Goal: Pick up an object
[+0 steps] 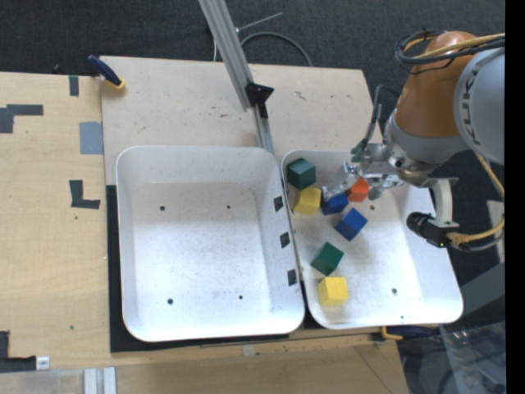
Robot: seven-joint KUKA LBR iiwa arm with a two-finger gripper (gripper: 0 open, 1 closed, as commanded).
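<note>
The bench (49,220) carries two shallow white bins side by side. The left bin (131,302) is the larger. The right bin (426,294) holds every loose block.

The arm (447,97), grey with an orange band above the wrist, enters from the right and hangs over the right bin's far right part. A metal rail (230,48) runs at a slant from the far edge of the bench down to the gap between the bins.

The gripper (354,185) points toward the left, low over the far half of the right bin. Whether the claw is wide or narrow cannot be told: the fingertips merge with the blocks around them.

Blocks in the right bin, from far edge to near edge:
- A dark green block (301,172) sits at the far left corner.
- A yellow block (308,201) lies just beside it, against the left wall.
- An orange block (358,191) lies directly at the gripper's tip, touching or nearly touching it; it cannot be confirmed as clamped.
- A dark blue block (335,203) lies just left of the orange block, also at the tip.
- A blue block (351,223) lies just beyond these toward the near edge, near the bin's middle.
- A second green block (327,258) lies nearer still, left of centre.
- A second yellow block (333,290) lies near the near left corner, well apart from the gripper.
</note>
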